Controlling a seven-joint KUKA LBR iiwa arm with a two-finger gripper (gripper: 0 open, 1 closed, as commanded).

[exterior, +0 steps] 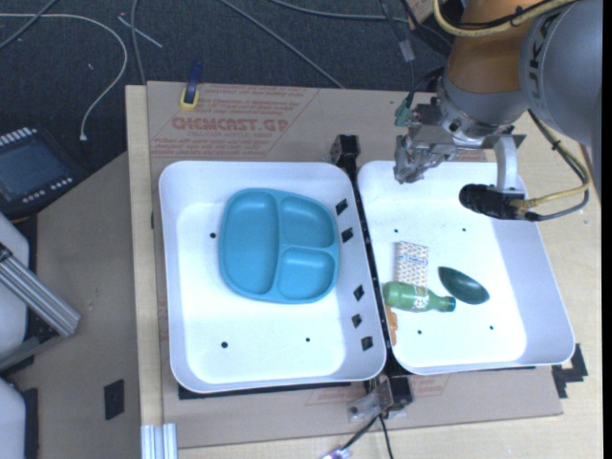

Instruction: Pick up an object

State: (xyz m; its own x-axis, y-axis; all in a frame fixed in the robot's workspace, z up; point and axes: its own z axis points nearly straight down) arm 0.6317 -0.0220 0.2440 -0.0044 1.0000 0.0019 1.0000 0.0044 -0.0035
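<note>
My gripper (409,167) hangs over the far left corner of the right bin (535,256), above its floor. Nothing shows between the fingers. Well in front of it in the same bin lie a small patterned packet (411,260), a green bottle (418,298) on its side and a dark green oval object (464,284). A slim orange stick (392,326) rests by the bin's left wall, beside the bottle. The left bin (191,256) holds a blue divided plate (279,245).
Black clips (360,295) line the seam between the two bins. A black part (488,199) of the arm with a yellow cable reaches over the right bin's far side. Cables trail across the dark floor behind the bench.
</note>
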